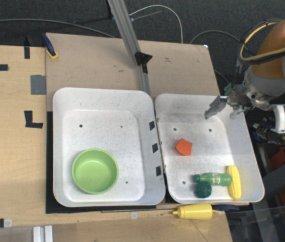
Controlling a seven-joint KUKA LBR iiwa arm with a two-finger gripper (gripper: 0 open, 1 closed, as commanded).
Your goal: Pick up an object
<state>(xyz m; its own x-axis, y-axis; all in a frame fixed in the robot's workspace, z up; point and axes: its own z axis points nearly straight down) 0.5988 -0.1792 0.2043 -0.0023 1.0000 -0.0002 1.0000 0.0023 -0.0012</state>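
In the right bin [183, 110] an orange block [184, 146] lies near the middle. Toward the front right corner are a green bottle [213, 179] on its side, a dark green piece [202, 189] touching it, and a yellow object [234, 181] beside the bottle's end. My gripper [222, 110] hangs over the bin's back right corner, above and to the right of the orange block. It is open, with nothing between its fingers.
A green bowl [95, 171] sits in the front of the left bin [102, 100]. A yellow bottle [195, 212] lies on the bench just outside the right bin's front edge. A grey pole [127, 24] slants up behind the bins.
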